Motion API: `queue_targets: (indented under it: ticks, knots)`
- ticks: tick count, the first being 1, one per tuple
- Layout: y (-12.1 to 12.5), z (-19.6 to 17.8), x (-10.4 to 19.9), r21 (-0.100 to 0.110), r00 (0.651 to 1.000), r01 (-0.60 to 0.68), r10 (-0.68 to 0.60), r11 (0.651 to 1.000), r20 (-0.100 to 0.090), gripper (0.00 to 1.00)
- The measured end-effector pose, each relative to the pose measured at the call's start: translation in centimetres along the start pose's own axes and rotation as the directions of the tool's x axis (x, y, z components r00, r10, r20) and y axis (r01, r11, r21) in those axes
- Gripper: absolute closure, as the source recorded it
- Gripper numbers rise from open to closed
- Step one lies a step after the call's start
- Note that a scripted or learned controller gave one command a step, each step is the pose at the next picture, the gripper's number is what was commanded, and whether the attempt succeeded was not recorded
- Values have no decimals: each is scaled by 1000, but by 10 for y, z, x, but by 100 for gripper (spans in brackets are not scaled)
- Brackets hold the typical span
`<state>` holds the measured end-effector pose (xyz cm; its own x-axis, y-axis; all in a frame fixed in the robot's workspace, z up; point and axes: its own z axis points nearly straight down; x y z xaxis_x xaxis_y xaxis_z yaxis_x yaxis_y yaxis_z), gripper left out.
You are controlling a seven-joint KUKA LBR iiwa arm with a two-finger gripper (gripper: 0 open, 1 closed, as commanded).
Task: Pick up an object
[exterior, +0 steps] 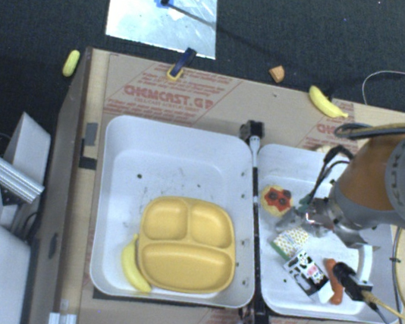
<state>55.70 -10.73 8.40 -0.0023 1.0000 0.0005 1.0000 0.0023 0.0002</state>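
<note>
Checkered packet point(290, 242), green and white, lies flat on the floor of the right bin point(295, 159), just below the gripper point(309, 215) of the grey arm reaching in from the right. Whether the gripper is open or closed cannot be told from this view, and nothing is seen held in it. A red and yellow toy point(277, 200) sits close by, near the wall between the bins. A black and white box point(307, 272) lies just beside the packet, toward the bin's front edge, with an orange piece point(333, 266) next to it. The left bin point(182, 142) carries a yellow divided plate point(187, 244) with a banana point(131, 267) tucked against its lower left edge. The packet looks small and light, probably thin card or foil, so it is likely to slide on the smooth plastic or crumple under a hard squeeze. The safest hold appears to be from above, across its narrower width, clear of the neighbouring box.
</note>
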Motion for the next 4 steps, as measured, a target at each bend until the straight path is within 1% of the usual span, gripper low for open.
queue_targets:
  ticks: [1, 2, 3, 4]
  knots:
    - [-56, 0, 18, 0, 1000, -1, 1, 1000, 0, 0]
    - [-70, 0, 14, 0, 1000, -1, 1, 1000, 0, 0]
    - [18, -1, -43, -3, 1000, 1, -1, 1000, 2, 0]
    - [-19, 0, -7, 0, 1000, 1, -1, 1000, 0, 0]
